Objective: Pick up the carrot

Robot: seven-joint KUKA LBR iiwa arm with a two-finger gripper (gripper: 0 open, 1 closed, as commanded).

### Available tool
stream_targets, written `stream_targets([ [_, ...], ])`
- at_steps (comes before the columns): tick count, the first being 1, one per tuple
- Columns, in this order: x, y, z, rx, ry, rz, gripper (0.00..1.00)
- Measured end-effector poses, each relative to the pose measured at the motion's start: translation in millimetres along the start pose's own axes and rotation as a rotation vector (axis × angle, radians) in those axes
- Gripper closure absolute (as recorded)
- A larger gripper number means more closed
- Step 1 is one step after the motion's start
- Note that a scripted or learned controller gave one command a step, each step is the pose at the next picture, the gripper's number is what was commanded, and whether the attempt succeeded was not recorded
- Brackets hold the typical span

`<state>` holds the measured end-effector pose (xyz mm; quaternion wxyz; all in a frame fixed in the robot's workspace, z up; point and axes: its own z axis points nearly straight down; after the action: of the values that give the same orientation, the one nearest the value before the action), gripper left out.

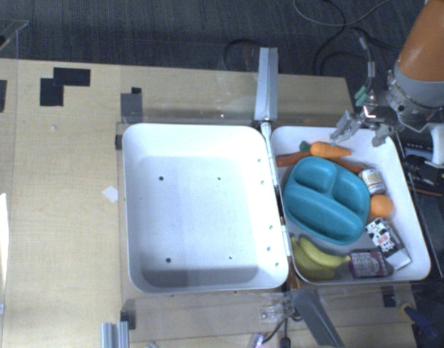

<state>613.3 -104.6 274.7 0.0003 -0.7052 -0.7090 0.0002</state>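
Note:
The carrot point(328, 150) is orange with a green end and lies at the far edge of the right bin point(419, 256), just behind a blue divided tray point(328, 199). My gripper point(364, 127) hangs over the bin's far right corner, to the right of the carrot and a little above it. Its fingers are spread open with nothing between them.
The right bin also holds a yellow banana point(314, 256), an orange fruit point(381, 206), a small can point(372, 180), a brown sausage-like piece point(291, 159) and a few small packets point(378, 246). The left bin point(142, 267) adjoins it. Cables run behind the bench.

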Motion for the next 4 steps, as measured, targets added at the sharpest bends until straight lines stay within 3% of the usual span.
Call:
stream_targets([
  [1,-2,-1,132,0.001,0.001,0.097,0.00],
  [2,-40,41,184,-0.001,-0.001,0.096,0.00],
  [3,-28,51,186,0.018,-0.006,0.024,0.00],
  [4,-28,52,176,0.016,-0.006,0.020,1.00],
])
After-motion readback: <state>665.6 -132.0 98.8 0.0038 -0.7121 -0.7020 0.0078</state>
